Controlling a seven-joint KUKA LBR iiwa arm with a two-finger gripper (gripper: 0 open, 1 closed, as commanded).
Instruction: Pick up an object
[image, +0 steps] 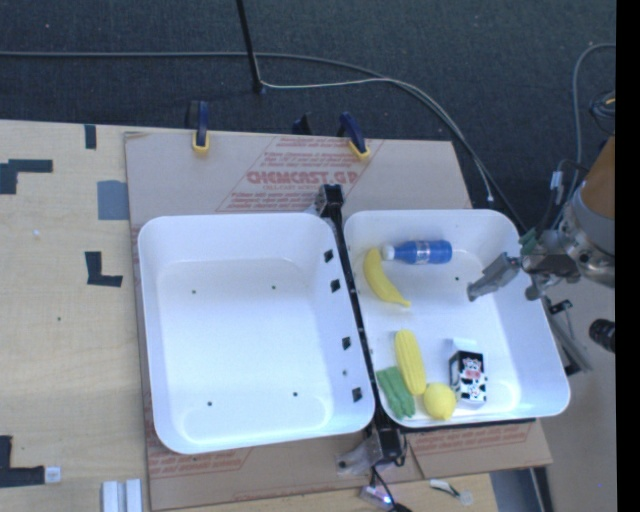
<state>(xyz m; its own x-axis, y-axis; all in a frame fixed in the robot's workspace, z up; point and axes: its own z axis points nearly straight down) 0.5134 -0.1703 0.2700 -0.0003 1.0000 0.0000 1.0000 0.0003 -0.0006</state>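
The right bin (520, 330) holds a yellow banana (383, 278), a blue bottle with a white cap (420, 252), a corn cob (410, 360), a green vegetable (395, 392), a lemon (440, 402) and a small black-and-white carton (468, 376). My gripper (505, 285) hangs over the bin's right side, to the right of the bottle and banana. It is open, with nothing between its fingers. One grey finger (488, 279) points down-left toward the bin floor.
The left bin (160, 300) sits beside the right one, with a black divider clamp strip (345, 310) between them. Both rest on a cardboard sheet (290, 175) held by two blue-and-yellow clamps (201, 127). A cable (420, 95) runs across the dark floor behind.
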